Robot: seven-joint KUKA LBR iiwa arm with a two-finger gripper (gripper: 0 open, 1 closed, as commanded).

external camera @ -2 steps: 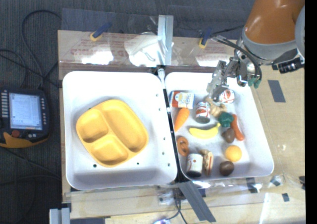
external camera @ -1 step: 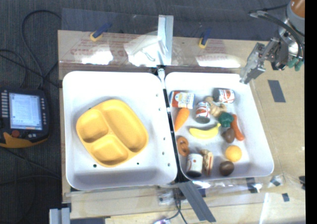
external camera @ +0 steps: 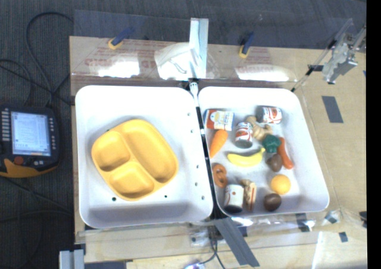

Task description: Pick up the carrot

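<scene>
Orange carrot [external camera: 218, 141] lies in the right bin [external camera: 309, 160], by the banana [external camera: 245, 158]; a yellow tray [external camera: 134, 158] fills the left bin [external camera: 89, 202].

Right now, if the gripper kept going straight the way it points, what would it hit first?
Likely the bare bench just outside the far corner of the right bin, though depth is unclear. The gripper hangs well away from the carrot.
</scene>
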